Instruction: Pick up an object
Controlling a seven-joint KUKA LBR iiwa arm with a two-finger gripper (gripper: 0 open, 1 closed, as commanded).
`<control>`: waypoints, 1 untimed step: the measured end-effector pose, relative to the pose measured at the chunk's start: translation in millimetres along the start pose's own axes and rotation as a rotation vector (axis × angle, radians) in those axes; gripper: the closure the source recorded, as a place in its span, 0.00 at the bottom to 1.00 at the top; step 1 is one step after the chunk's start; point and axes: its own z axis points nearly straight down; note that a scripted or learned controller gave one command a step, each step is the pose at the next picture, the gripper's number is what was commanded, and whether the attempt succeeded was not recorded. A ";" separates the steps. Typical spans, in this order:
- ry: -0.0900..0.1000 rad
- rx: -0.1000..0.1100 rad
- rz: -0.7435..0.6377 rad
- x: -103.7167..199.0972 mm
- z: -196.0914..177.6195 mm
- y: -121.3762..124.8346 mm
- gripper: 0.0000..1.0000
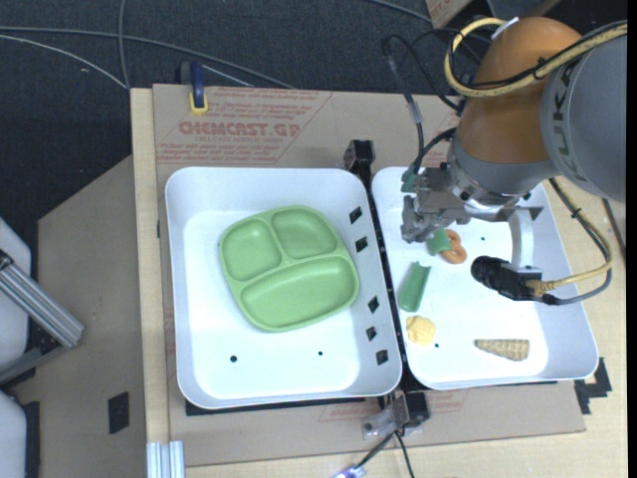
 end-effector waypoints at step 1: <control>-0.001 0.001 0.001 56.2 14.0 5.0 1.00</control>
